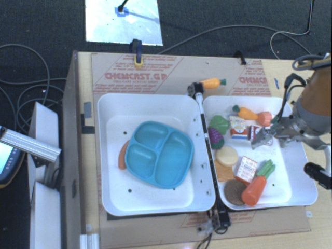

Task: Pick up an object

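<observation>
The left bin (111, 139) holds a blue tray (158, 153). The right bin (303, 188) holds toy food. The gripper (262, 138) hovers just beside a small carton (239, 128); whether it's spread I cannot tell. Approach step, I judge: next it must descend and close.

The desk (155, 69), topped with printed cardboard, bears two white bins side by side: left bin (111, 139) and right bin (295, 185), edges touching.

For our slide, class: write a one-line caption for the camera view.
The arm's claw hovers over toy food in the right bin; the left bin holds a blue divided plate.
</observation>
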